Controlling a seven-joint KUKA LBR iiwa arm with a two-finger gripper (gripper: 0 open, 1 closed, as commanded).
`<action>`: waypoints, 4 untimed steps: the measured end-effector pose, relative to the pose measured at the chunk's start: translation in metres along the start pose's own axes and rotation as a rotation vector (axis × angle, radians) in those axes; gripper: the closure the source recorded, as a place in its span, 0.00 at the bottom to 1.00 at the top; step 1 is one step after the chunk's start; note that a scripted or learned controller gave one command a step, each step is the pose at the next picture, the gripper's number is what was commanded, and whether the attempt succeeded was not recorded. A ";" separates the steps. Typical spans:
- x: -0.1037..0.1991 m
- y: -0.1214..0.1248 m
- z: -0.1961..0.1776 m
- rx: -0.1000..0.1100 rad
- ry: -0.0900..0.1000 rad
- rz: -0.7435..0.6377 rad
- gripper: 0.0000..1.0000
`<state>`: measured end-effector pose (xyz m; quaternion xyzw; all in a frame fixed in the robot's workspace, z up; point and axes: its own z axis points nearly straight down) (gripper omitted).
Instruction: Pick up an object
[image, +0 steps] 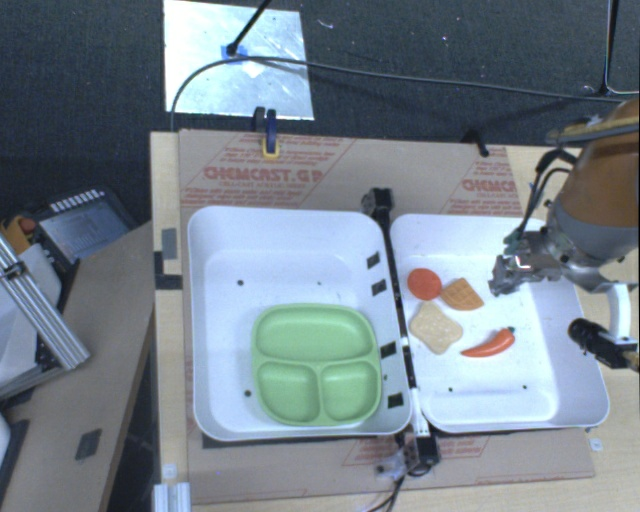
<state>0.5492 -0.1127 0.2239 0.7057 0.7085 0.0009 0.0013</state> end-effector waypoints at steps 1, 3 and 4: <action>0.050 0.007 -0.010 0.000 0.001 -0.005 1.00; 0.157 0.023 0.009 0.001 0.002 -0.005 1.00; 0.204 0.035 -0.005 0.000 0.002 -0.005 1.00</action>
